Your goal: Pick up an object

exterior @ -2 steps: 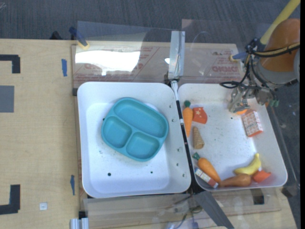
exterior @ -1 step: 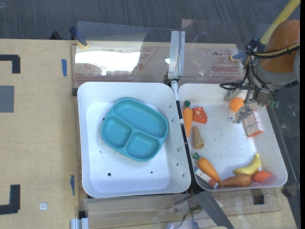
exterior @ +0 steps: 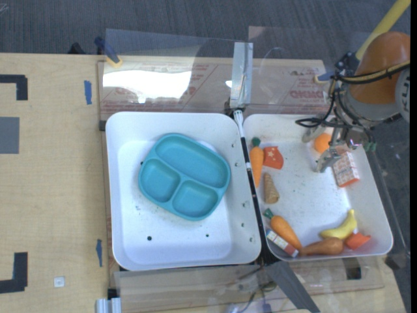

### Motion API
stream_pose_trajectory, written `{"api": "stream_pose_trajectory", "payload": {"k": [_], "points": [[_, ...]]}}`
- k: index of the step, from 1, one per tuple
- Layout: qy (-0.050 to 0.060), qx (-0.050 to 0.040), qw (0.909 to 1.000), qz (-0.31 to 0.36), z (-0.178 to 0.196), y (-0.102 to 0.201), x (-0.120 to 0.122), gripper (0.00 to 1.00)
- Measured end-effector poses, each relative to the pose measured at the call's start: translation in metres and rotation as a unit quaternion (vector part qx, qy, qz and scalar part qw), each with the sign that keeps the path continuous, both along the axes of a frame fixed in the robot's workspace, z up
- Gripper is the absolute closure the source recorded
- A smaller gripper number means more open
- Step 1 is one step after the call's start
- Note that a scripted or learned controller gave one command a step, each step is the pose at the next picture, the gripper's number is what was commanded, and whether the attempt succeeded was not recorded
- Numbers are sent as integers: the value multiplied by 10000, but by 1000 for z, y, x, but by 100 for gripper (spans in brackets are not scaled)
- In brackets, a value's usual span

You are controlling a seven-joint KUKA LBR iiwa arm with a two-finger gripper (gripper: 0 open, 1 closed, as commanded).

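My gripper [exterior: 331, 156] hangs low over the upper right part of the right bin [exterior: 306, 194], below the orange wrist band. A small orange fruit [exterior: 321, 142] lies just to its left and seems to touch it. A red-and-white carton [exterior: 346, 171] lies right beside it on the lower right. Whether either one is gripped is hidden by the wrist and cables. Other items in this bin are a carrot [exterior: 256, 164], a red piece [exterior: 273, 158], a brown cone [exterior: 270, 189], a second carrot [exterior: 285, 231] and a banana [exterior: 343, 225].
The left bin [exterior: 124, 142] holds a blue divided plate [exterior: 184, 176]. A brown sweet potato [exterior: 323, 246] and a red-orange item [exterior: 358, 241] lie at the right bin's front edge. A clear plastic shield [exterior: 195, 77] stands behind both bins.
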State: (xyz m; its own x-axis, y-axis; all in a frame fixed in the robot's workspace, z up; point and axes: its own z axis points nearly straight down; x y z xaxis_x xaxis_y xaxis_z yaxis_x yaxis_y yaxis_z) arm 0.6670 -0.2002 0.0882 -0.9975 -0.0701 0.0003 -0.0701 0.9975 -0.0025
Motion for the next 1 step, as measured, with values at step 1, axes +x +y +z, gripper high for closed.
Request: {"api": "stream_pose_trajectory", "payload": {"k": [1], "points": [[-95,-10,10000,2,15,1,5,100]]}}
